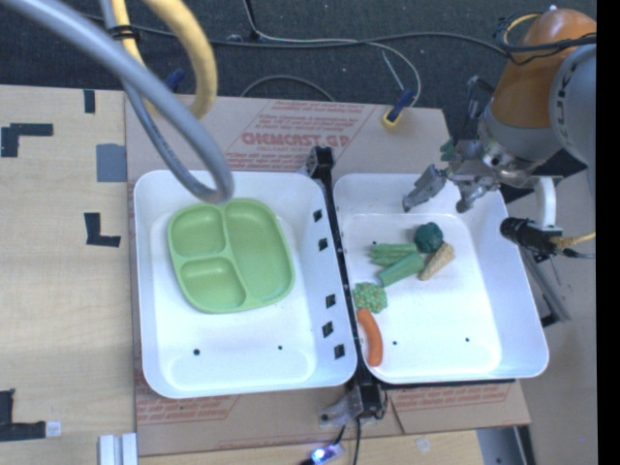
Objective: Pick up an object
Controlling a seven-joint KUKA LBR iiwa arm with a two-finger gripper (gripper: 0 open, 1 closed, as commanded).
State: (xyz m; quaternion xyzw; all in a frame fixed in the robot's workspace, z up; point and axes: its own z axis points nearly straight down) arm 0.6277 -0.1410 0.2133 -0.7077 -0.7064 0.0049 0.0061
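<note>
Gripper hangs over the far rim of the right bin, jaws apart, nothing between them. Inside that bin lies a cluster of toy vegetables, just nearer than the gripper. The green divided plate sits in the left bin. Red print on the cardboard beyond the bins possibly reads "CHEMCAST".

I see gripper spread open, holding nothing, over right bin upper edge | toy vegetables mid-bin below it | green divided plate in left bin
</note>
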